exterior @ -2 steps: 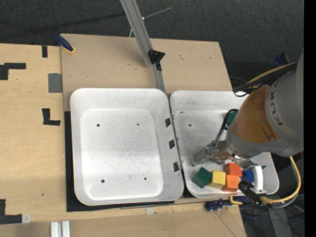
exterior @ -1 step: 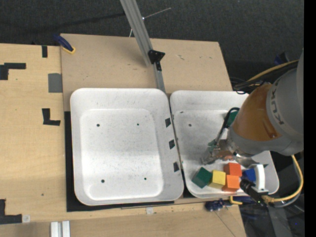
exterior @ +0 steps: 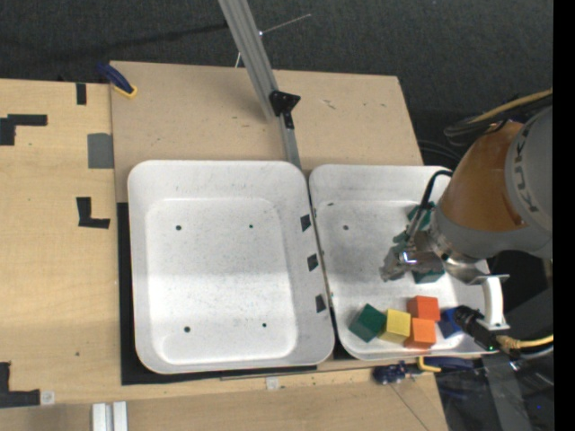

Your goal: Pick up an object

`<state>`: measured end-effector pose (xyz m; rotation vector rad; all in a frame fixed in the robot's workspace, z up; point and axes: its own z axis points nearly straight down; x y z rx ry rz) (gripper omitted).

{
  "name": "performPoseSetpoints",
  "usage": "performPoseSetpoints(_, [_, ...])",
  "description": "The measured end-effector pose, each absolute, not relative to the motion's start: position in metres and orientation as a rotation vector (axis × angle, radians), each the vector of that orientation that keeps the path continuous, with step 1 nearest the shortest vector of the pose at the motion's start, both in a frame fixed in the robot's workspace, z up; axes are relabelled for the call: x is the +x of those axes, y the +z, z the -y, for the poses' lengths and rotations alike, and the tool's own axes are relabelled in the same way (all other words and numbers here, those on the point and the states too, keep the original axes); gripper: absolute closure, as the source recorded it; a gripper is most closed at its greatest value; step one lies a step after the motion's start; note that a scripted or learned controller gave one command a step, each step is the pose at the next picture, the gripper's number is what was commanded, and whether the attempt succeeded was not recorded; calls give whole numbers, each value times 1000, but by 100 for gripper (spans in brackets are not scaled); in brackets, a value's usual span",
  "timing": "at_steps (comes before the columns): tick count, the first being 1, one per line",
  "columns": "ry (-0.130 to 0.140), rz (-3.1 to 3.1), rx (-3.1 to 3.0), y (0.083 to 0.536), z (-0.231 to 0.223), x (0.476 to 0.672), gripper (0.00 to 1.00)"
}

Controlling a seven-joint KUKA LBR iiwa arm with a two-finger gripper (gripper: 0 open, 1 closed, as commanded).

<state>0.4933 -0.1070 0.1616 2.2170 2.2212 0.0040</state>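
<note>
Can't make out any readable text here, no labels, brand names, numbers or signs on anything.

The arm [exterior: 490, 196] covers the right edge of the right bin [exterior: 359, 196]. We cannot tell how the pincer [exterior: 404, 263] stands; it is blurred. A teal thing [exterior: 429, 277] lies half hidden beneath it.

A robotics lab: plywood bench [exterior: 225, 106], white bins [exterior: 148, 241], metal camera pole [exterior: 252, 39].
</note>
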Motion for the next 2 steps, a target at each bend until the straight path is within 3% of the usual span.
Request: performPoseSetpoints(2, [4, -2221, 2216, 276, 103, 493, 100])
